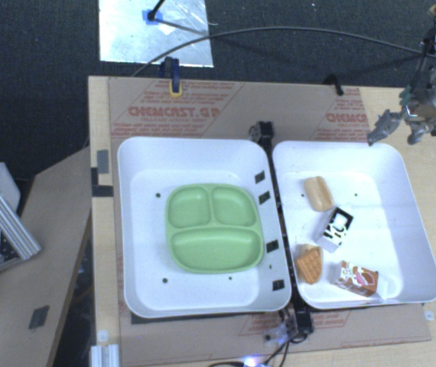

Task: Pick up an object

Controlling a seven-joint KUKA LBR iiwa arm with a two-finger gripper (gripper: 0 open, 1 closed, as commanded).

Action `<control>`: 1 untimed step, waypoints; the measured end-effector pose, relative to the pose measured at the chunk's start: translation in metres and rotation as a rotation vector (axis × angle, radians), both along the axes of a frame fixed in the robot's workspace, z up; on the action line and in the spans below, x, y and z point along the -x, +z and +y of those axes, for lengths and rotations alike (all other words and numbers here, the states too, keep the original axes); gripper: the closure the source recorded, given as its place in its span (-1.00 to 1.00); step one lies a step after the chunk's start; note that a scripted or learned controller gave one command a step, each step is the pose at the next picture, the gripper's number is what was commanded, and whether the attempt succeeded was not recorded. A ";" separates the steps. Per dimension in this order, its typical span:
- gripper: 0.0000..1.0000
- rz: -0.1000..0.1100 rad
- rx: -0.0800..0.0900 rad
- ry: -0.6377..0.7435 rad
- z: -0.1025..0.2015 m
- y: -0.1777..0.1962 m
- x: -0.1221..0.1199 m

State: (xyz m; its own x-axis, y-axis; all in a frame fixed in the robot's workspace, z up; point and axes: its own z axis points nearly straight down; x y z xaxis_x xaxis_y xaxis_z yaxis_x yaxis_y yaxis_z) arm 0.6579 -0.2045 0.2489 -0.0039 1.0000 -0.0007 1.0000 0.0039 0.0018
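Gripper (pixel 400 128) hovers above right bin's (pixel 413 197) far corner, jaws spread wide, holding nothing. Risk: descent here clips bin rim, missing bread roll (pixel 318 193) and wrapped snack (pixel 358 278).

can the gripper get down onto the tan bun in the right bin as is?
Probably yes. The gripper is open above the right bin's far corner, and the tan bun lies uncovered, apart from the black-and-white box.
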 end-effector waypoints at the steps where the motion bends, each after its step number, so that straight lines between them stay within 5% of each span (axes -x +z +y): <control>1: -1.00 0.004 -0.001 -0.001 0.005 -0.061 0.003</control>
State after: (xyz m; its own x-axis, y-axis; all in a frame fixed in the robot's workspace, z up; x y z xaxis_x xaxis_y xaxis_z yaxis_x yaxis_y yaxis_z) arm 0.6550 -0.1999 0.1876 -0.0030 1.0000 0.0005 1.0000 0.0030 -0.0023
